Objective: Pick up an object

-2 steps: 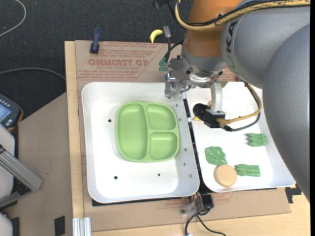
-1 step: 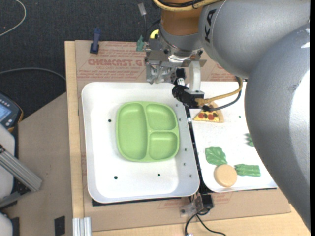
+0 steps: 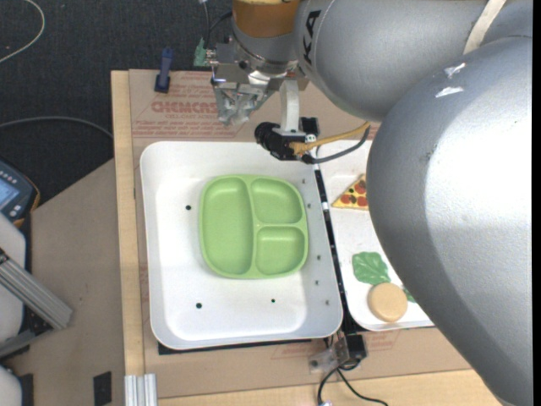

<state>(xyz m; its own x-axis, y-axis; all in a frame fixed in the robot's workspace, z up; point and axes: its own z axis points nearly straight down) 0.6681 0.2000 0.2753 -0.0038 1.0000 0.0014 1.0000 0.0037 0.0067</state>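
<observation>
Above bin [image 3: 161,252] — gripper [image 3: 235,108] poised.

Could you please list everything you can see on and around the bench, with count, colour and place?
divided plate: one, light green, three compartments, lying in the left bin
left bin: one, white, shallow, on the bench
right bin: one, white, beside the left bin, mostly hidden by the arm
pizza slice: one, yellow with red spots, far part of the right bin
leaf: one, green, in the right bin
round bun: one, tan, in the right bin, next to the leaf
bench: one, brown, with red lettering at its far edge
arm: one, grey with orange band, reaching in from the right
claw: one, metallic, over the bench's far edge beyond the left bin
</observation>
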